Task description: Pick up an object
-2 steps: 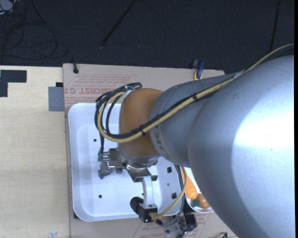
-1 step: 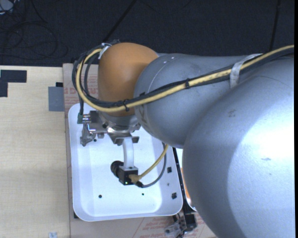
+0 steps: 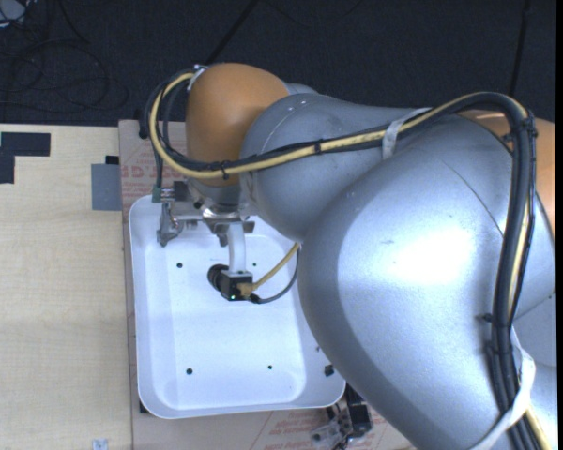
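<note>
Pale wood bench (image 3: pixel 47 289) carrying a shallow white plastic bin (image 3: pixel 169 364), with the bulky grey arm (image 3: pixel 413 251) and its orange band reaching over it.
The two-finger gripper (image 3: pixel 206 228) hangs low over the bin's far end; I cannot tell whether it is spread or pressed together. A small dark thing (image 3: pixel 342 425) lies just beyond the bin's near right corner, well apart from the gripper and too hidden to identify.
</note>
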`<state>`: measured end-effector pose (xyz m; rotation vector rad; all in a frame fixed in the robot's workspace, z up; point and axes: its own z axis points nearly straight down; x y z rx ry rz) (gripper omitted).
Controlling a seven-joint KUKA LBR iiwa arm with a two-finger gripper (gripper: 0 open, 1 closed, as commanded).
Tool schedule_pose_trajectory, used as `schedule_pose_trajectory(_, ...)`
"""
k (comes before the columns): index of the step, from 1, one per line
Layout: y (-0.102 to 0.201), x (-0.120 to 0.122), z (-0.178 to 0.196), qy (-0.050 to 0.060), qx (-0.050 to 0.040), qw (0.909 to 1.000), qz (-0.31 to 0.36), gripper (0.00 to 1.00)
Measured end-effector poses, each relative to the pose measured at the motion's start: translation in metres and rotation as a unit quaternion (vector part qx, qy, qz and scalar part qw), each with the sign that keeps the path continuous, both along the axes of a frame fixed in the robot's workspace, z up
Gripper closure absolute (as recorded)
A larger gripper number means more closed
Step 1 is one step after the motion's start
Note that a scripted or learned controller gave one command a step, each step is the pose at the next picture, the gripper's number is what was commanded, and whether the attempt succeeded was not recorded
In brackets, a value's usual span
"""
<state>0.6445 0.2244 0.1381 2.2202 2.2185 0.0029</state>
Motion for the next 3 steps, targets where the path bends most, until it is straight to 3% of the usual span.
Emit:
schedule_pose_trajectory(1,0.0,-0.004,0.011,0.005,-0.0011,1.0,0.001,1.0)
schedule_pose_trajectory(2,0.007,-0.036,0.105,0.002,0.0008,1.0,0.002,1.0)
schedule_pose_trajectory(3,0.019,-0.025,0.149,0.001,0.0006,1.0,0.001,1.0)
